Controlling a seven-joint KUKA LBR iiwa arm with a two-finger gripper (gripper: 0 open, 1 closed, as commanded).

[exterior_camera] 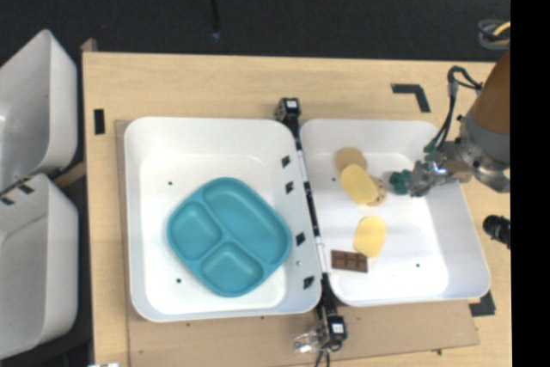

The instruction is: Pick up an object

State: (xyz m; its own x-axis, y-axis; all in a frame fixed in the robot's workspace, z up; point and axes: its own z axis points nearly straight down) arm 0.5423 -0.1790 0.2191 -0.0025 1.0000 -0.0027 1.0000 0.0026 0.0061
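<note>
The light is bright and even from above. The white bins [215, 133] shine a little. Shadows are soft and small. Everything looks a bit fuzzy.

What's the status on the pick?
Gripper low in right bin, beside the upper yellow piece. Nothing seen held. Tan piece, second yellow piece, brown bar close by.

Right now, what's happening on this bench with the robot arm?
The arm reaches in from the right, its pincer low in the right bin, beside a yellow piece and apart from it. A tan piece, another yellow piece and a brown bar lie there too. A blue divided plate sits in the left bin. Nothing is lifted.
</note>
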